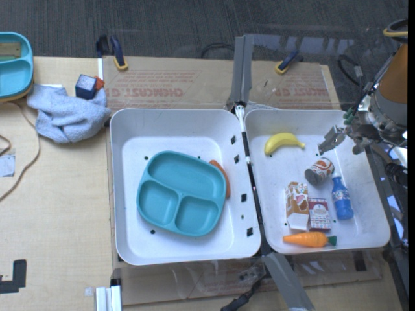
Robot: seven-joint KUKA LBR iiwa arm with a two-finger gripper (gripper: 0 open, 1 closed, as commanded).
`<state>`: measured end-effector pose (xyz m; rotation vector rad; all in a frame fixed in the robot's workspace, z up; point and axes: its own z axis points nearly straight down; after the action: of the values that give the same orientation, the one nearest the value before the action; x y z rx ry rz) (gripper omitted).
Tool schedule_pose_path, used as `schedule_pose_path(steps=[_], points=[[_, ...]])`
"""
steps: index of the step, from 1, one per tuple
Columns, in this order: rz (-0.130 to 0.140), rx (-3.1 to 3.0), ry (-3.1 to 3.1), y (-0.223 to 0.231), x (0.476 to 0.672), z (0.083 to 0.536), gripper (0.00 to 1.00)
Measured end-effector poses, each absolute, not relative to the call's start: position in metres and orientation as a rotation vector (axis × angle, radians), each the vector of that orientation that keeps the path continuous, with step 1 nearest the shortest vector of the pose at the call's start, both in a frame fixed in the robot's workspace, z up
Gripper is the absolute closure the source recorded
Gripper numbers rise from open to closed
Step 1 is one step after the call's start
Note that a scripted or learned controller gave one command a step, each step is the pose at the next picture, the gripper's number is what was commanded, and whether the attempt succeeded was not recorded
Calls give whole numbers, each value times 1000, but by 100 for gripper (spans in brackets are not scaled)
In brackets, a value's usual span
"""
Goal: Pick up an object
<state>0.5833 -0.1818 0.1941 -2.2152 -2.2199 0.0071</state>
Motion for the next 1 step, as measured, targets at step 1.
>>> schedule_pose_path(steps=[1], points=[[3, -2141, -2295, -202, 565, 103, 0]])
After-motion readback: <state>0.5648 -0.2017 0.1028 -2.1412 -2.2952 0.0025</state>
